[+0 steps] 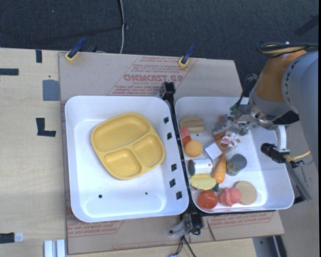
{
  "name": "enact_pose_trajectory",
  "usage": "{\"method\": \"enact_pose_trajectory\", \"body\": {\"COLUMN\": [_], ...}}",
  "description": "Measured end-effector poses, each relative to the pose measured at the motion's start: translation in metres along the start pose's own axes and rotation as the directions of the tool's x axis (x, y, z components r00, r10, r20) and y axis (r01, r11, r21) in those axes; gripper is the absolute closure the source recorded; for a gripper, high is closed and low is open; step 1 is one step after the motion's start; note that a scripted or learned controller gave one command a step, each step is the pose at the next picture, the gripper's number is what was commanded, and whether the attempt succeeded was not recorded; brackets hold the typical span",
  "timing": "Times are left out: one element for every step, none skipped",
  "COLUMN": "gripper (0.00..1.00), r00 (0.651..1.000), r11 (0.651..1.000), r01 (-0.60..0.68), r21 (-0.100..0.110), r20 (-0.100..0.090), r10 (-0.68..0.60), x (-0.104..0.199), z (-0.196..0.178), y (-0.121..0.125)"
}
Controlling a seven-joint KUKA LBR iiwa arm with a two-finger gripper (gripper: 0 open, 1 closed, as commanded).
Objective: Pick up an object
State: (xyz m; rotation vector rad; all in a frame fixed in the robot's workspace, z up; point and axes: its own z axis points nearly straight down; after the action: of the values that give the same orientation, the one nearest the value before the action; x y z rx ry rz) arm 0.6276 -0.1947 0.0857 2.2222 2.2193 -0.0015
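Note:
My gripper (231, 125) hangs low over the back of the right bin (275, 183), with the grey arm and its orange band (275, 74) behind it to the right. Just in front of the gripper lies a red, white and brown toy (228, 141); whether they touch I cannot tell. Around it in this bin lie a tan bun (192, 125), an orange ball (193, 148), a white cylinder (202, 166), a carrot (220, 168), a grey can (236, 164), a yellow piece (203, 182), a red tomato (207, 199), a pink piece (229, 196) and a tan disc (246, 192).
The left bin (80, 159) holds a yellow divided plate (128, 145). A black divider (173, 143) runs between the bins. Both bins rest on cardboard (144, 76) clamped at the back. A black cable part of the arm (275, 153) sits over the right bin's right side.

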Motion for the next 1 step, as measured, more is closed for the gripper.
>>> {"method": "enact_pose_trajectory", "body": {"gripper": [0.00], "r00": [1.000], "r11": [1.000], "r01": [0.003], "r21": [-0.001], "r20": [0.000], "r10": [-0.003], "x": [0.0342], "z": [0.0001], "y": [-0.0301]}}
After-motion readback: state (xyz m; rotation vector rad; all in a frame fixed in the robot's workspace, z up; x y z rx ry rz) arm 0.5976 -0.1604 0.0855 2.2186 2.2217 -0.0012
